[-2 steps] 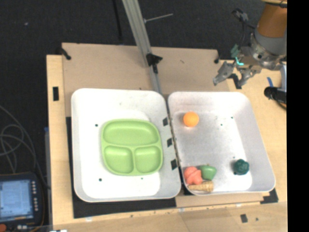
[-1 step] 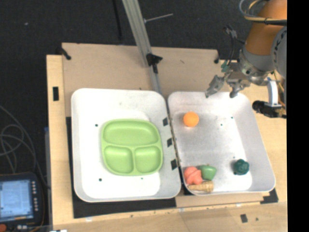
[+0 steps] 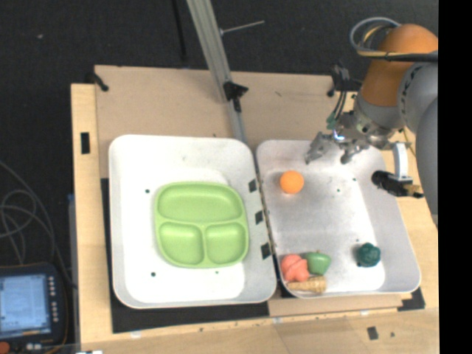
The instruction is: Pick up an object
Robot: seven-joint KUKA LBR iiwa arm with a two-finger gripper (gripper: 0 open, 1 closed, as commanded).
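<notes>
- Camera view: the gripper (image 3: 333,150) hangs over the far end of the right bin (image 3: 383,220), its two fingers spread apart with nothing between them.
- Camera view: the orange ball (image 3: 291,182) lies on the bin floor, near the gripper and a little toward the left bin (image 3: 133,220); it looks like the closest thing to pick.
- Camera view: at the near edge of the right bin a pink piece (image 3: 294,267), a green piece (image 3: 318,262) and a tan piece (image 3: 313,285) sit crowded together, touching one another; a dark green object (image 3: 368,254) rests apart from them toward the right.
- Camera view: the left bin carries a green divided tray (image 3: 200,223), well away from the gripper.
- Risk, as a judgement: the ball is round and free to roll, so a descent slightly off centre could nudge it aside with one finger, toward the wall between the bins, and the fingers would shut on air.
- Risk, as a judgement: going for the crowded cluster instead could catch two pieces at once or jam a finger against the bin's rim.
</notes>
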